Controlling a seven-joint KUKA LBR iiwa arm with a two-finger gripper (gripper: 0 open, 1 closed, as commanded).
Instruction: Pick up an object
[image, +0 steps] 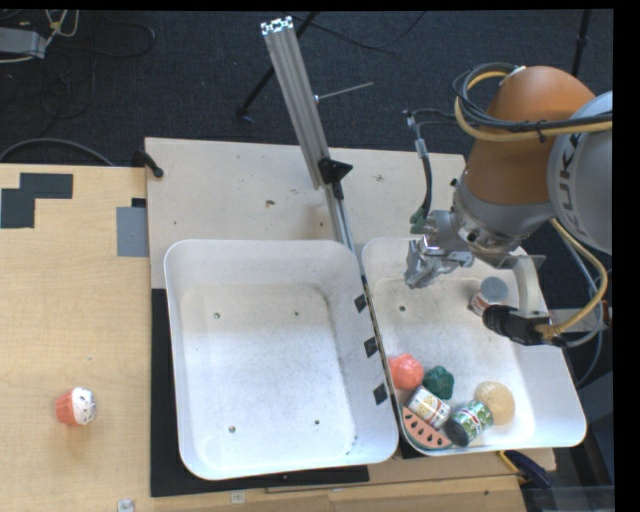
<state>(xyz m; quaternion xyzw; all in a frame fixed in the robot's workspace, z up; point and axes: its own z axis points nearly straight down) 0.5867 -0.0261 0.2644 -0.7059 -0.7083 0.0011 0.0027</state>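
Claw hangs over right bin's far edge; finger state unreadable. Orange ball, near corner: light, likely slippery; grip across its middle.

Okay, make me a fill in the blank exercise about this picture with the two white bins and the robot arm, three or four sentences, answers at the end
1. The toys, among them the orange ball and the dark green toy, lie in the ____ shallow white bin.
2. The two-finger gripper hangs over that bin's ____ end, away from the toys.
3. The small red-and-white toy lies on the ____ surface outside both bins.
4. The round tan toy lies to the ____ of the dark green toy.

Missing words: right; far; wooden; right
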